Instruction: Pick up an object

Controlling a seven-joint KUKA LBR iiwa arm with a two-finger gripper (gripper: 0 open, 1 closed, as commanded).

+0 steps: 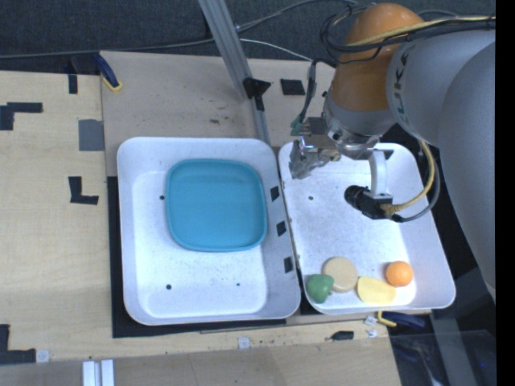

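1. The gripper (pixel 304 164) hung over the right bin's (pixel 426 215) far left corner; whether its jaws were spread or closed could not be told.
2. 4 objects lay well toward the camera from it: green piece (pixel 319 286), tan disc (pixel 340 273), yellow piece (pixel 375 289), orange ball (pixel 398 273).
3. A clean pick likely meant travelling there and centring over 1, probably the less crowded ball.

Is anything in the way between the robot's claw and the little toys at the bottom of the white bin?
Nothing visible blocks it. The gripper is at the far left corner of the right bin. The green piece, tan disc, yellow piece and orange ball sit along the near edge, with bare bin floor between.
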